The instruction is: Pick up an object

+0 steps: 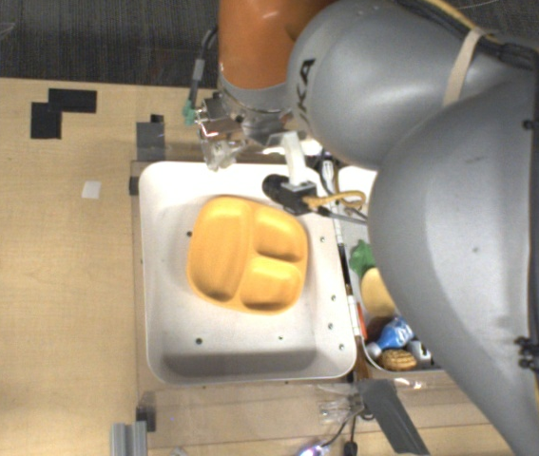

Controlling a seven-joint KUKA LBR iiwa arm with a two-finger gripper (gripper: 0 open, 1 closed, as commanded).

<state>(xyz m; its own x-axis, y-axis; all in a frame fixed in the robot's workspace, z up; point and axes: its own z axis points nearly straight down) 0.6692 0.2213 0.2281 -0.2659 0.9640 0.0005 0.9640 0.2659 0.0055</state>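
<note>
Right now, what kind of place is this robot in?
Probably a robot lab or test bench: a big grey arm reaches over a white bin holding a yellow divided tray, all on a wooden bench.

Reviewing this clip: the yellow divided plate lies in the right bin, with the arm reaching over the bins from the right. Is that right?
Not quite. The yellow divided plate lies in the left bin, not the right one, as the camera view shows. The right bin holds small mixed items, mostly covered by the arm. The rest stands: the arm reaches over the bins from the right.
</note>
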